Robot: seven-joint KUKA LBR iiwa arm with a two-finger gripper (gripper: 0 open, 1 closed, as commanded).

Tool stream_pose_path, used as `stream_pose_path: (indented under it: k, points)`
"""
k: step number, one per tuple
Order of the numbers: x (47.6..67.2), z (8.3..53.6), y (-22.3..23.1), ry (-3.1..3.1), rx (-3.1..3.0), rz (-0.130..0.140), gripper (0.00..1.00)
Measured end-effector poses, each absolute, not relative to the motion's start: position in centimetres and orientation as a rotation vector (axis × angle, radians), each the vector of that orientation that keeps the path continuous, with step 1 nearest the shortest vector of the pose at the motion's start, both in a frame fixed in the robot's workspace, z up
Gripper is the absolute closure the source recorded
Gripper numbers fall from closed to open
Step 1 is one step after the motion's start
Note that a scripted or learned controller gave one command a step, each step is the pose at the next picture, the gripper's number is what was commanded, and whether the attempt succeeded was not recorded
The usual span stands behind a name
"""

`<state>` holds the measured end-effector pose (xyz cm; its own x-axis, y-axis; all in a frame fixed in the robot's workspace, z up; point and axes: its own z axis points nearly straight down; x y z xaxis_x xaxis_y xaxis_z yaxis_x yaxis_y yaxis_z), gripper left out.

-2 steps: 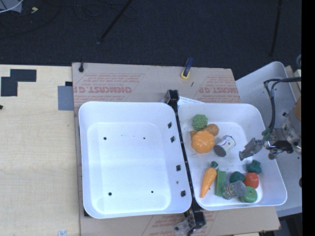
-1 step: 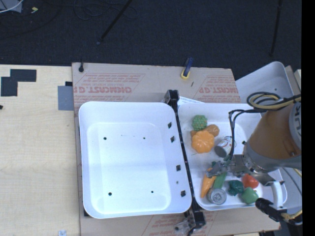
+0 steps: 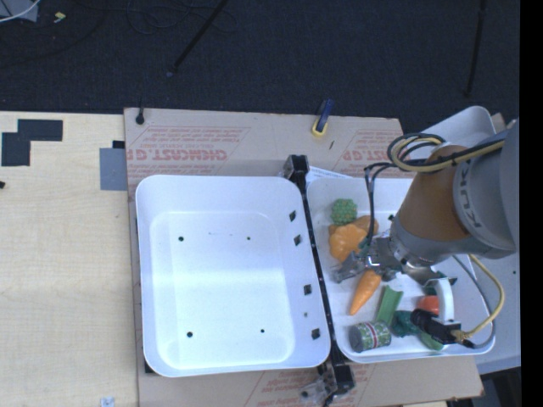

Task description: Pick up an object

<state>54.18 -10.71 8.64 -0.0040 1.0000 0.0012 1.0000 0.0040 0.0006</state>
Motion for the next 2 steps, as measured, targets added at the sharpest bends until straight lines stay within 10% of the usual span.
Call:
stream_pose_path:
  k: [1, 2]
  points:
    - [53.8, 9.7, -11.0, -2.213, -2.222, 0.004, 1.00]
    - [60.1, 19.4, -6.5, -2.234, -2.219, -0.013, 1.00]
